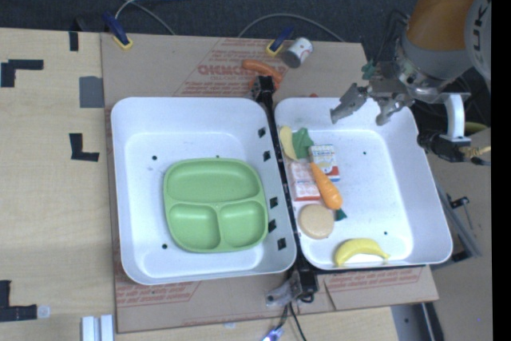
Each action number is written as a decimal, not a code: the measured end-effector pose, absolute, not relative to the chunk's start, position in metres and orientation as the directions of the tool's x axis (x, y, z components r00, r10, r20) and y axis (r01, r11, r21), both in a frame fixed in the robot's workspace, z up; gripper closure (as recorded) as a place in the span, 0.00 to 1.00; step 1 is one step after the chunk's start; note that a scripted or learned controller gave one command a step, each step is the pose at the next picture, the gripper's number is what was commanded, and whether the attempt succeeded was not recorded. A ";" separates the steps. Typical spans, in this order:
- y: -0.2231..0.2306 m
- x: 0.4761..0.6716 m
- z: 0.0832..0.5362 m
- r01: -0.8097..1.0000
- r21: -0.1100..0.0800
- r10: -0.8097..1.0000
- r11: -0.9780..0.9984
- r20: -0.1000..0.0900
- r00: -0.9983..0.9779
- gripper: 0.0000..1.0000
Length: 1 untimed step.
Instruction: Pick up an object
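Note:
My gripper (367,109) hangs open above the far edge of the right bin (399,196), nothing between its two spread fingers. Below it, along the bin's left side, lie a yellow and green toy corn (292,143), a small white carton (323,156), a red and white packet (304,181), an orange carrot (326,186) and a tan round cookie (316,221). A yellow banana (360,251) rests at the bin's near edge.
The left bin (136,172) holds a green three-compartment plate (215,202). Beyond the bins on the cardboard lie an orange tool (263,69), blue and yellow clamps (117,31) and a grey cylinder (298,52). Cables run across the dark floor behind.

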<state>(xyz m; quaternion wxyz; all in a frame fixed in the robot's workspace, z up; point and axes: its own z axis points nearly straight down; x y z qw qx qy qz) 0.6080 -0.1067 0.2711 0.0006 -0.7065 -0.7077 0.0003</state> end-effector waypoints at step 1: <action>-0.065 0.622 0.183 1.000 -0.004 1.000 0.002 0.001 -0.002 0.00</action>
